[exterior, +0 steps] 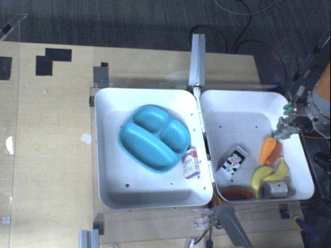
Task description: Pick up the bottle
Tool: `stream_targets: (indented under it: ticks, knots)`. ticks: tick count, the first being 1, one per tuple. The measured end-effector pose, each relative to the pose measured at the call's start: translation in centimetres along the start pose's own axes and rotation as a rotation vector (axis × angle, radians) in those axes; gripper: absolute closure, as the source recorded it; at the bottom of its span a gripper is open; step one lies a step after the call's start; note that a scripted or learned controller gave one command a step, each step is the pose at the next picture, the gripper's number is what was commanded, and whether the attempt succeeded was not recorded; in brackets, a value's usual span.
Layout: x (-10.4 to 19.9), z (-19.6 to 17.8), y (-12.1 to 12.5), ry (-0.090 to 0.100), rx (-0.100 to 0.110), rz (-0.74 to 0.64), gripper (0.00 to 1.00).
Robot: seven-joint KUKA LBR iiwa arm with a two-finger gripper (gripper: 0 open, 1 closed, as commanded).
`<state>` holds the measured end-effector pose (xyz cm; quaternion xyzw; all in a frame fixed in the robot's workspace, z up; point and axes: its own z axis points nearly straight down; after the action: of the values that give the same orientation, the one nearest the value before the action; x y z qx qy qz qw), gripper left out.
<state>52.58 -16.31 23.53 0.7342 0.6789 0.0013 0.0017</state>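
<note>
1. My claw hangs over the right bin's far right edge, just above the orange carrot. Whether it is spread or pressed together I cannot tell from this slant.
2. The bottle lies on its side in the left bin, near that bin's right wall, touching or just beside the blue divided plate.
3. It is well apart from my claw, with the dividing walls between.
4. Handling judgement: small, probably light plastic, stiff, with a smooth label (may slip or roll).
5. Recommended hold: across the body at mid-length, 1 side facing the plate, where clearance looks tight.
6. Nothing is pinched as far as visible.
</note>
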Motion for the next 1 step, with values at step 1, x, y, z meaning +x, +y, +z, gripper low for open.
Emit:
stream_targets:
  ticks: [1]
  knots:
    - [1.43,-3.12,7.45,0.000,-0.002,0.216,1.00]
